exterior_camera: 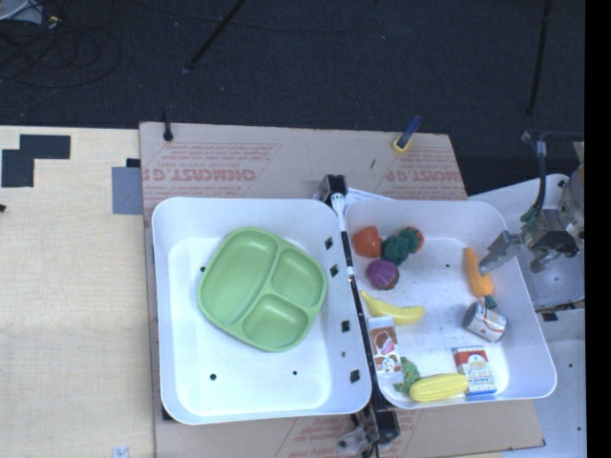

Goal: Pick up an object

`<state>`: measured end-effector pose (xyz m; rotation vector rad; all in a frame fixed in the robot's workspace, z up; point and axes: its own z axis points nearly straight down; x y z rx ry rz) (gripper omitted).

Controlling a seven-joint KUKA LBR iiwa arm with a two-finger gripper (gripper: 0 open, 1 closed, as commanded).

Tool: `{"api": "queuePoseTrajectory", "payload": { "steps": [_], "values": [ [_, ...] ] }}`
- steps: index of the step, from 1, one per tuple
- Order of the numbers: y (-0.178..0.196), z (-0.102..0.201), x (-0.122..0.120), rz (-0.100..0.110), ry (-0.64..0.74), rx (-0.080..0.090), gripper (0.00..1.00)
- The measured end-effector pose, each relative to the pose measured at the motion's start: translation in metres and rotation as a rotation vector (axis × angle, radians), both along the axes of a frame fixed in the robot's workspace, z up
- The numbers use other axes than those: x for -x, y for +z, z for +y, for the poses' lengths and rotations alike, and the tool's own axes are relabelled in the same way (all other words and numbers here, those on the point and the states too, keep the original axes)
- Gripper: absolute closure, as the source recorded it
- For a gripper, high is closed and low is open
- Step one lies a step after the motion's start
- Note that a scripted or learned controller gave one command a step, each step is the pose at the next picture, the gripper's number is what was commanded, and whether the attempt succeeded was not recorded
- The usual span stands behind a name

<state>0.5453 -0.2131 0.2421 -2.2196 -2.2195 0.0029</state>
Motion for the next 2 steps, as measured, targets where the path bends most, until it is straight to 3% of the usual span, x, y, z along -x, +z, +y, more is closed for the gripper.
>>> {"api": "queuePoseTrajectory", "payload": {
  "steps": [1, 2],
  "values": [
    [-0.082, 0.003, -0.032, 0.003, 0.004, -0.002, 0.0],
    [-0.156, 0.047, -0.085, 0.0, 0.001, 0.0, 0.0]
  ]
}}
